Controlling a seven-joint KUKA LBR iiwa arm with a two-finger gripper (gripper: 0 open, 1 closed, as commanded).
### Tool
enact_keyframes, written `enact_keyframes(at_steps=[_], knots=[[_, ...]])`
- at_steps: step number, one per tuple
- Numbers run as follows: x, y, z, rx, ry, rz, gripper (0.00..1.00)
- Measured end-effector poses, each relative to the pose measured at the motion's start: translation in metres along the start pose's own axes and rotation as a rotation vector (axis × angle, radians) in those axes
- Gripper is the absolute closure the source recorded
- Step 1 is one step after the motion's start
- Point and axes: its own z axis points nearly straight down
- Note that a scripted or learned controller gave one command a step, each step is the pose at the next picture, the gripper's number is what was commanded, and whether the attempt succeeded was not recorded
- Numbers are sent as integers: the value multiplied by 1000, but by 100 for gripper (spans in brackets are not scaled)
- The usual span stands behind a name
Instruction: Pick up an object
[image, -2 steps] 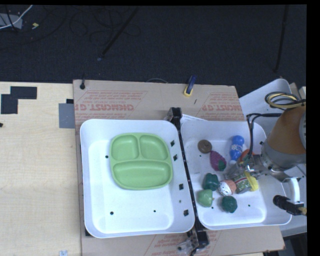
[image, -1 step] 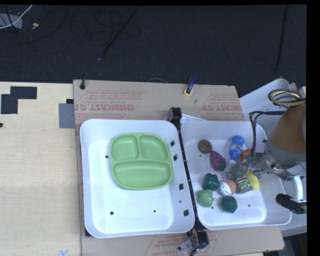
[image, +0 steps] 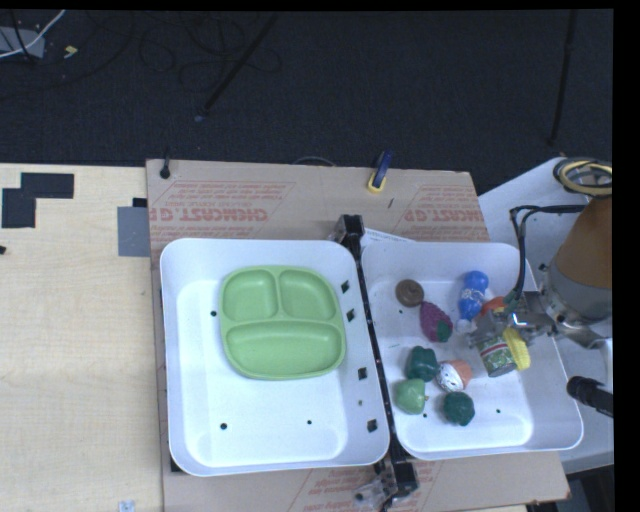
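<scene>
Tool at the right white bin's far-right side; I can't tell its state. Left white bin carries a light-green divided plastic plate. Small toys lie right: purple lump, dark-green ball.

I see my gripper low over the right bin's right side, beside a small labelled can and a yellow piece. A blue ball, brown disc, purple piece and green toys lie scattered there. The left bin holds a green divided plate.
</scene>
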Motion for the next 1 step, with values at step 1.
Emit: enact_keyframes(at_steps=[1], knots=[[-3,1,-42,0,-1,0,100]])
